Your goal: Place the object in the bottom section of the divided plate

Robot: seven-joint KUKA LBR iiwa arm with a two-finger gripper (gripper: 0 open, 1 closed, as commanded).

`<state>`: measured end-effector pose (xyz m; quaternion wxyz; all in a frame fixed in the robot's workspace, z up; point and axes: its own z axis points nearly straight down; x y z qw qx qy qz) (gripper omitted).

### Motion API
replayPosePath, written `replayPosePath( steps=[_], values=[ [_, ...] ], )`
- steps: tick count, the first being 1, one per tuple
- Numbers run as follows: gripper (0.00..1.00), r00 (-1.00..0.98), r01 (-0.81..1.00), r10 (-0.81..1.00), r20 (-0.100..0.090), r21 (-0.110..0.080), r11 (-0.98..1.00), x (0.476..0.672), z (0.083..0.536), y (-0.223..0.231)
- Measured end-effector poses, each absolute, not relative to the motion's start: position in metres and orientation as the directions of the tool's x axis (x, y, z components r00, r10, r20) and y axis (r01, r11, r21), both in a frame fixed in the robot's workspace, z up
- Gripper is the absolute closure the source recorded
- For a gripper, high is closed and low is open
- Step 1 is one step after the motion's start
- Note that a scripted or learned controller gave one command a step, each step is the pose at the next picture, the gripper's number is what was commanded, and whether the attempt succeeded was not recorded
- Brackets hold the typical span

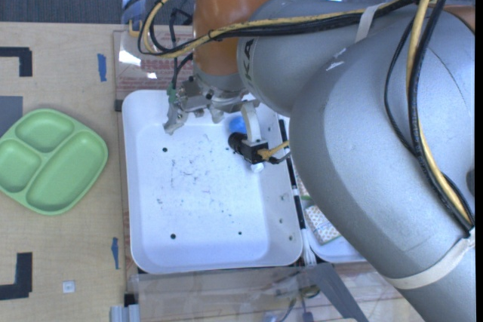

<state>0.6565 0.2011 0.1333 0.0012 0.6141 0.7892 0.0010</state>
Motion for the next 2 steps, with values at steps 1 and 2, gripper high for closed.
replayPosePath(
  steps=[1,2],
  values=[
    [1.00,-0.248,0.969,0.969,-0.002,0.007,0.248,0.657,0.144,0.203],
    [1.00,-0.036,0.999,0.999,0.001,0.006,0.036,0.668,0.089,0.215]
  ],
)
